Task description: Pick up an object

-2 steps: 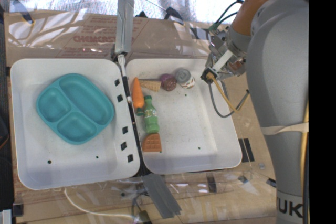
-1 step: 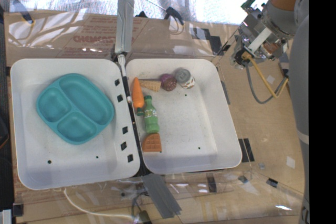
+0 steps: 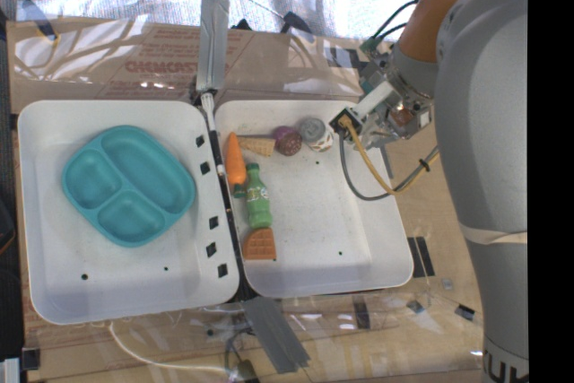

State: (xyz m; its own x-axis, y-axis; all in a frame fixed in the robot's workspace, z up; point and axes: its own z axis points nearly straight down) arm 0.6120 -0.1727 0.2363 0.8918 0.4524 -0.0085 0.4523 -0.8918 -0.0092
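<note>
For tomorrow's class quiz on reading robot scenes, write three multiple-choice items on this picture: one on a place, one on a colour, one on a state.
1. Where is the plate?
A. left bin
B. right bin
C. on the bench

2. What colour is the bottle?
A. red
B. green
C. blue

3. How does the bottle lie?
A. upright
B. hanging from the tool
C. flat on the bin floor

Key:
1 A, the plate sits in the left bin.
2 B, its body is green.
3 C, it lies flat beside the carrot, apart from the tool.

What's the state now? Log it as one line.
arm: over right bin far edge | gripper: beside grey can, holding nothing seen | carrot, green bottle: untouched | left bin: teal plate
</note>
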